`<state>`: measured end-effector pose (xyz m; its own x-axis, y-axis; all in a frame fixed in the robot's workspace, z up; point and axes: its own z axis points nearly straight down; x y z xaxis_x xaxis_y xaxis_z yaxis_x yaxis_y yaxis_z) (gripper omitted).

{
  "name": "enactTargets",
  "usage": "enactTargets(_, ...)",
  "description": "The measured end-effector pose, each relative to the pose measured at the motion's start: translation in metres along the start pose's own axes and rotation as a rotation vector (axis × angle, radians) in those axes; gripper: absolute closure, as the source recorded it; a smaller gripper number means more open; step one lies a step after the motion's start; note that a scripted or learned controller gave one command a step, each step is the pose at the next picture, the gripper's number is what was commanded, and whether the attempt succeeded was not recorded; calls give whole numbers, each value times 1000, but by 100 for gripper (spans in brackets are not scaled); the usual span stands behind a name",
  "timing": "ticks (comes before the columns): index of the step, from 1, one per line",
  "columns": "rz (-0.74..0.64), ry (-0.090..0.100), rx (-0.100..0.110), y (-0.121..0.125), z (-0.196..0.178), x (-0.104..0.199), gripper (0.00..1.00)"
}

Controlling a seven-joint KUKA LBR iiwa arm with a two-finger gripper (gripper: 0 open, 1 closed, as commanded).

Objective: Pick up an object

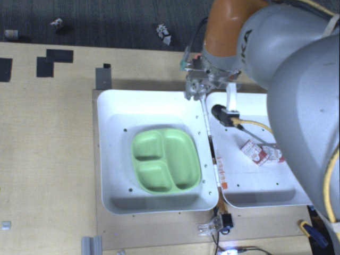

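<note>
Figure: 1 arm over 2 white bins on a wooden desk (48, 158), seen from above at a slant.

Nearest the camera, at the front edge of the desk, a small clip with wires (218, 224) sits just below the seam between the bins.

The left bin (109, 158) holds a green tray (166, 160) with 3 compartments, lying flat near the bin's middle and apart from every wall.

The right bin (260, 187) holds a small crumpled packet (260, 152), red and white, lying flat on the bin floor. A yellow cable (255, 125) runs above it from a dark fitting (219, 112) under the arm. A thin strip with an orange tip (219, 173) lies along the divider between the bins.

Farther back, the pincer (195, 89) hangs over the rear end of that divider, below the orange band (226, 23) of the grey arm (297, 73). Whether it is released or clenched cannot be told from this angle; nothing is visible in it.

Beyond the bins, black tape marks (53, 61) lie on the desk, and small bits of debris (163, 33) lie on the dark floor (106, 9).

Progress, as a judgement: the pick is not yet done. Both candidate objects rest in their bins, well apart from the pincer. What is left is the whole grasp: choosing the tray or the packet, descending, closing and lifting.
</note>
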<state>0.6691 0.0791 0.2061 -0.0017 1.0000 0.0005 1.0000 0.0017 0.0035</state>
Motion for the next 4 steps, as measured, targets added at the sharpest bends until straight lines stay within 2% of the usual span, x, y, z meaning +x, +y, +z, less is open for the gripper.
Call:
enactTargets(1, -1, 0, -2, 1, -59, -51, 100)
enactTargets(2, -2, 0, -1, 0, -58, -50, 0)
enactTargets(4, -2, 0, -1, 0, -58, -50, 0)
